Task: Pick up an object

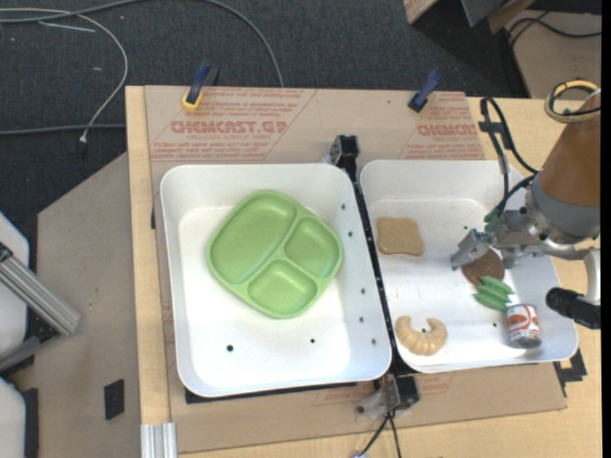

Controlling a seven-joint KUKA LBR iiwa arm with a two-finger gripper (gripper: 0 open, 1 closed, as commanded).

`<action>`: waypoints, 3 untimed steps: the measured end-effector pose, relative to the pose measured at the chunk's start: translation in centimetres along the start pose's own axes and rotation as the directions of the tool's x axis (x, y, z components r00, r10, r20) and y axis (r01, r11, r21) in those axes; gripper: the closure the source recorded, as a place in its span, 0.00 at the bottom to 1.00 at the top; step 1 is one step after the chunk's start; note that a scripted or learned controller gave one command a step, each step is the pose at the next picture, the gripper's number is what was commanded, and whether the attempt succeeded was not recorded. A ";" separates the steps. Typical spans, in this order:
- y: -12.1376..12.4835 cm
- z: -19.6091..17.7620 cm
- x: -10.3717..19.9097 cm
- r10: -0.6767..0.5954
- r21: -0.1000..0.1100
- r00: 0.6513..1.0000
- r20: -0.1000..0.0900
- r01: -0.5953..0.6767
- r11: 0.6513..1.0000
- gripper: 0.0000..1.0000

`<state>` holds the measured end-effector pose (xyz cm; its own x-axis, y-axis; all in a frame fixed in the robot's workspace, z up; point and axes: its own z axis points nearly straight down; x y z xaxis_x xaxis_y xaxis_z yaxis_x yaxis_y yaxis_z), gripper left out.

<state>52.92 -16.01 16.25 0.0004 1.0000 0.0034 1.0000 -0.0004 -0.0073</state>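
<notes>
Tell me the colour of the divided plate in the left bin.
Light green; the divided plate shows plainly in the camera view, inside the left bin.

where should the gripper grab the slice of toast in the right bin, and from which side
Probably from straight above, fingers closing across the narrower lower part of the toast slice. It lies flat on the right bin floor, so there is no edge to get under from the side. It sits apart from the croissant and the green item, leaving room for the fingers on both sides.

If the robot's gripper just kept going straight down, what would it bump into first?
Probably the brown object right under the gripper in the right bin. The green thing lies just beside it. Height is hard to judge from above.
</notes>
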 end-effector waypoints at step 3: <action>-0.1 0.4 0.5 -0.001 -0.012 1.000 0.005 0.001 1.000 1.00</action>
<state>52.81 -15.50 15.83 -0.0005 1.0000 -0.0013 1.0000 0.0005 0.0045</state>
